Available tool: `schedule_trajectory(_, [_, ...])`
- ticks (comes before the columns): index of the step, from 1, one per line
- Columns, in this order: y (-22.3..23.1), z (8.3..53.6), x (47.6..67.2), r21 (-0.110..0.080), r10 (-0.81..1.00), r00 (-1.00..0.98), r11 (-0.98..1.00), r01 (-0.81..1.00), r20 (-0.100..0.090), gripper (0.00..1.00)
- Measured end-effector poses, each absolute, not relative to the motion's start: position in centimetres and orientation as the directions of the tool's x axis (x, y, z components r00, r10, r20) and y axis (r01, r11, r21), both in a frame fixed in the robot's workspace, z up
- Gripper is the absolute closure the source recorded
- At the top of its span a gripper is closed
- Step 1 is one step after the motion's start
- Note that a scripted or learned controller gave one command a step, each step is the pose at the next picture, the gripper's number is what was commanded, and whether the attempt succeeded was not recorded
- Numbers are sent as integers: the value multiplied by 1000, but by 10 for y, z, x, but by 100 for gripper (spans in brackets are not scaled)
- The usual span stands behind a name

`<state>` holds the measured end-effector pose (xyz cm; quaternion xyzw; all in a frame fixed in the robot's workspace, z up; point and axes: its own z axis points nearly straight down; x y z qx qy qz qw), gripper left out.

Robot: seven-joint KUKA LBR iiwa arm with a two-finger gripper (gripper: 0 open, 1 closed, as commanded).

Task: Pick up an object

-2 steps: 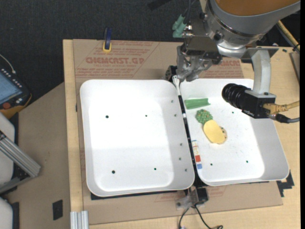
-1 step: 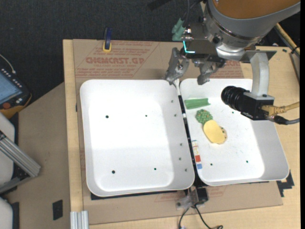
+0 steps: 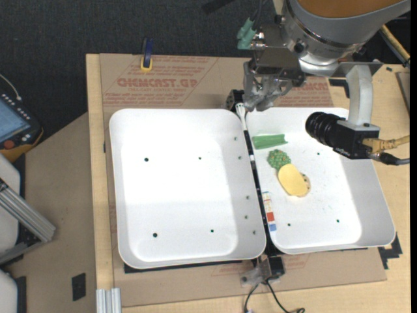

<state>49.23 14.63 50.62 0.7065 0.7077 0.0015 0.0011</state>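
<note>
Overhead, the arm [image 3: 345, 12] is reached in from the right, so that the gripper [image 3: 255, 100] is hung over the far rim where the left bin [image 3: 176, 188] and right bin [image 3: 339, 220] meet. Whether anything is gripped cannot be told. Candidates are left in the right bin: a yellow piece [image 3: 294, 181], a green cluster [image 3: 279, 157] touching it, a green strip [image 3: 268, 140] just beyond.

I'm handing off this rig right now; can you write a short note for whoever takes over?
Gripper: above the back edge between the two bins; grip unclear, nothing seen held.
Right bin: green strip, green bumpy piece and yellow oval piece near its left side, plus a small red and blue item along the left wall.
Done: no pick yet.
Left: descend, grasp one object, lift.
</note>
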Motion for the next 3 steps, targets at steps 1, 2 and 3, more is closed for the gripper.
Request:
schedule_trajectory(1, [147,537,479,5,1000,-1,1,1000,2,100])
schedule_trajectory(2, [141,428,567,-11,1000,4,-4,1000,-5,100])
schedule_trajectory(3, [153,371,597,-8,1000,1,-1,1000,-2,100])
